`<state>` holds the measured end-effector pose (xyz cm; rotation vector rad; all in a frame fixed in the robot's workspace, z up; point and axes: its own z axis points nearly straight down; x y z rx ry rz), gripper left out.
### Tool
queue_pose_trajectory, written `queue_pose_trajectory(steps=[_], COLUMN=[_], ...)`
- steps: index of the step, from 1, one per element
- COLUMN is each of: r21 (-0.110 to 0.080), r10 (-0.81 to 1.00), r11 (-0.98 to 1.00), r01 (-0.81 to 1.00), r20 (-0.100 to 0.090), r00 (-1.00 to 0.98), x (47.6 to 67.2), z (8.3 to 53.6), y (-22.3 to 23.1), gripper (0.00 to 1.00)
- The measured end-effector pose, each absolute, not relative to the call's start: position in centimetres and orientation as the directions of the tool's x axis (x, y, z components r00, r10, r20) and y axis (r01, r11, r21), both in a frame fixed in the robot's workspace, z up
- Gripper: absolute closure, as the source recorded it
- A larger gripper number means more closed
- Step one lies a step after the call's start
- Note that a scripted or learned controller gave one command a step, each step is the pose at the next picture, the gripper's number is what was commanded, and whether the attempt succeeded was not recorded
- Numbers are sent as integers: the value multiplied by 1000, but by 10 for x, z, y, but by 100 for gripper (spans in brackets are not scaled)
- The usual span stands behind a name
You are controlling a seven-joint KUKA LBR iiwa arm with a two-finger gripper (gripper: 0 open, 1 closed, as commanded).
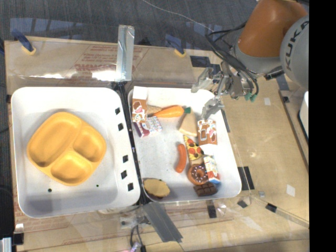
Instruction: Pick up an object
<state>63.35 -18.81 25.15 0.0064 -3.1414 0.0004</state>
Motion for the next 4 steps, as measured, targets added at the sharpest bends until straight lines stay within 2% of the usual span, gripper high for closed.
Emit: queue_pose_trajectory(steps=[1,2,3,4], r21=[2,4,2,-4], r10=[-145,-205,-212,-112], r11=[989,979,977,994], r01=[-145,-205,-212,-112], r20=[3,3,1,-12], r00=[-989,-979,-977,-994], x=[560,509,511,517], z=[108,90,101,257], y=[-210,-150,-149,-122], gripper=[0,0,100,100])
